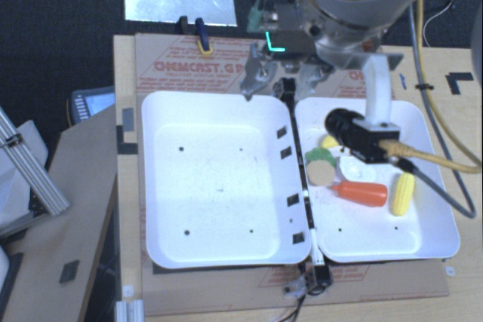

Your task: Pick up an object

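**Orange carrot-shaped toy and its neighbours lie in the right bin, gripper above the back rims**

Orange carrot-shaped toy [362,193], smooth and tapered, lies on its side on the floor of the right shallow white plastic bin [377,241], with its thick end toward the right; we see a small yellow plastic corn cob [403,193] just beside that end, standing roughly lengthwise toward the back of the bin; to the left of the carrot sits a round tan disc-shaped piece [321,174], touching or nearly touching a flat green leaf-shaped piece [318,156] behind it; a small yellow piece [330,141] shows at the edge of a black cylindrical device [355,133], which hangs over the back part of this bin on a white bracket [377,94], with a yellowish cable [438,159] running from it to the right; the left shallow white plastic bin [215,245] lies alongside, joined to the right one by a row of black clips [290,200]; the grey arm's two-finger metal gripper [281,81] sits above the back rims of the two bins, near their shared divider, well apart from the carrot and the other toys; we see nothing between its fingers, yet we cannot tell whether they are spread or pressed together, as the wrist hardware crowds them; both bins rest on a brown printed cardboard sheet [204,65] on the wooden bench [445,72]
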